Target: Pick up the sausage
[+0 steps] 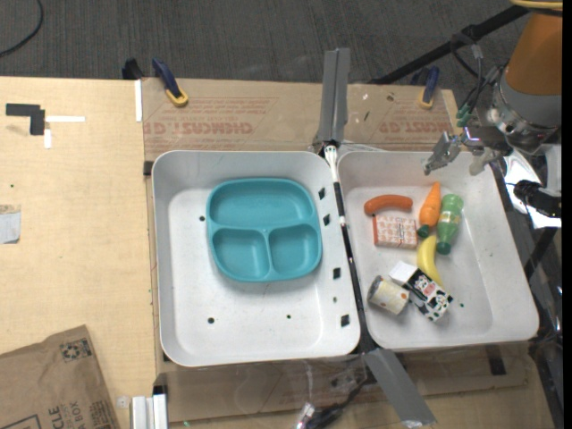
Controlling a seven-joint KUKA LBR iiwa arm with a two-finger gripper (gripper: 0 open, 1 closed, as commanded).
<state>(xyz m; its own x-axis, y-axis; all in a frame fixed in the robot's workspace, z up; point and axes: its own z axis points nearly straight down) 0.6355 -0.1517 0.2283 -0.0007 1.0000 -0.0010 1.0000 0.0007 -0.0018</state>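
Sausage (pixel 388 205) sits in the right bin (pixel 505 266), upper left of the pile, lying roughly crosswise with a slight curve. Its lower edge is touching or just above the snack packet (pixel 394 231); the carrot (pixel 431 205) is just off its right end.

Handling, my guess: a toy, so light, smooth skin, probably stiff plastic or slightly squashy. Round section means it can roll or squirt out of a pinch. Best hold is mid-length, across the short axis, jaws closing from above and below as seen here. The left end is freer than the right, where the carrot crowds it.

Gripper (pixel 463 150) is above the bin's upper right corner, well apart from the sausage, nothing between the fingers. Jaws look parted, fairly wide.

Count:
- bins: 2
- teal tray (pixel 264 229), three compartments: 1, in the left bin (pixel 179 311)
- sausage: 1
- carrot: 1
- green bottle (pixel 448 222): 1
- banana (pixel 428 259): 1
- snack packet: 1
- small can (pixel 389 295): 1
- black-and-white carton (pixel 429 295): 1
- clamps on the tabletop's (pixel 63 239) back edge: 2 clearly seen
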